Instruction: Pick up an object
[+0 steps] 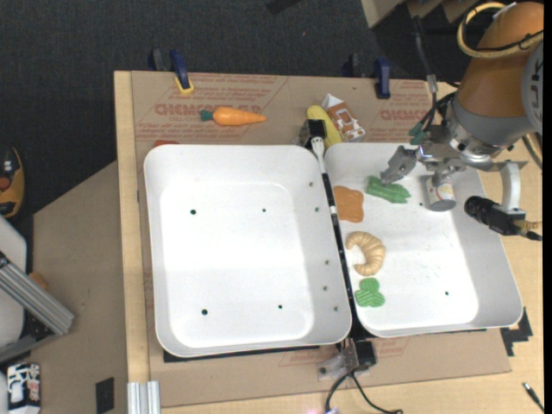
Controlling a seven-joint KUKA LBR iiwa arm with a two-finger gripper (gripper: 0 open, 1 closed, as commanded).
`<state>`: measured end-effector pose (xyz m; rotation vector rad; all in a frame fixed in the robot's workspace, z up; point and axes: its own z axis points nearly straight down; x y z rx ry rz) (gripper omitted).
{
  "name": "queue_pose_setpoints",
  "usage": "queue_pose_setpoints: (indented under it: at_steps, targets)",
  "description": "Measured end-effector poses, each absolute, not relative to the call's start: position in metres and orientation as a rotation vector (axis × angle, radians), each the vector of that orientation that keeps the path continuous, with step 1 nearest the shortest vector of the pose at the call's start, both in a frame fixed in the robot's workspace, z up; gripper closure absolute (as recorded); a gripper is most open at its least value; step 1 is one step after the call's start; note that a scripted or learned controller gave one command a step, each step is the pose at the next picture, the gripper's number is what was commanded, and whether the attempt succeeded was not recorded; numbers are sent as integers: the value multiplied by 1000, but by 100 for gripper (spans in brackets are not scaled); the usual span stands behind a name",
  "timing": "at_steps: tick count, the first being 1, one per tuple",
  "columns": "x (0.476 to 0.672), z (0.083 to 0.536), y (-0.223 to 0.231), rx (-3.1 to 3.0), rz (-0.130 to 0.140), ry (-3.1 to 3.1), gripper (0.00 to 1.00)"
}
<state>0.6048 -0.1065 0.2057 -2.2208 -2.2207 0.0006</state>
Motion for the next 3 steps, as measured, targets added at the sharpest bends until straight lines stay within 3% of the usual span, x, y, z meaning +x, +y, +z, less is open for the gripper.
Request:
queue_pose_setpoints:
  at_steps: [1,2,3]
  targets:
    - [649,88,-130,-2222,0,-2224,0]
    - [649,107,-131,-2221,3,-2226,100]
    - [664,184,-92,-2221,-10,-2232,100]
